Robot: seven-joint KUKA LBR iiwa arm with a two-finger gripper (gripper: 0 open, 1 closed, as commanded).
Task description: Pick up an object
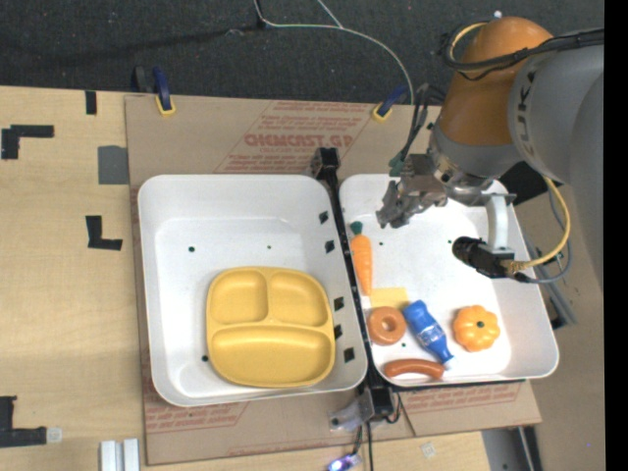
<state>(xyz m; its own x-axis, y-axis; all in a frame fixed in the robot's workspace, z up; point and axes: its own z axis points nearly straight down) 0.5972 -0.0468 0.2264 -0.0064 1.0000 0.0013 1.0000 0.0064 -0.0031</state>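
Observation:
My gripper [395, 213] hangs over the back left part of the right bin [535, 307], above bare white floor. A toy carrot [362, 260] lies just in front of it along the bin's left wall. Further forward sit a yellow cheese slice [390, 296], a brown doughnut [385, 326], a blue bottle [428, 331], a small orange pumpkin [476, 328] and a red sausage [413, 369]. Nothing shows between the fingers.
The left bin [167, 224] holds a yellow divided plate [270, 326]. A black cylindrical part [478, 255] of the arm juts over the right bin's middle. Cardboard underlies both bins, with clamps at its back edge.

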